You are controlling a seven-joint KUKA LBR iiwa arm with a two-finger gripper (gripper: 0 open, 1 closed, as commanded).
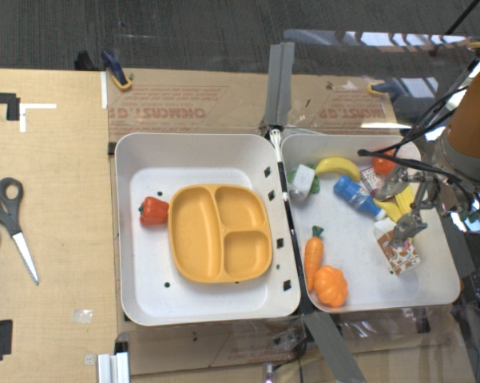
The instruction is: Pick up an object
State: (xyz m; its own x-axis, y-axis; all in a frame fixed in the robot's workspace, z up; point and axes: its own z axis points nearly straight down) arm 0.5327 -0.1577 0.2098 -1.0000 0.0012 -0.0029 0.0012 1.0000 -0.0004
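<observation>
**Right bin contents, with my gripper over the far right side**

- My gripper (409, 214): low over the right bin (443, 298), at the frame's right. Whether it is apart or together I cannot tell; cables cross in front of it.
- Patterned packet (399, 252): just below my gripper, tilted; contact unclear.
- Yellow piece (396, 206) and blue bottle (357, 195): close on my left, crowding the spot.
- Banana (338, 166), small white-and-green item (303, 179): upper part of the bin.
- Carrot (313, 262), touching an orange pumpkin (331, 286): lower left of the bin.
- Left bin (136, 294): yellow divided tray (220, 233), red pepper (153, 211) beside its left edge.
- Scissors (14, 226): on the bench, far left.
</observation>
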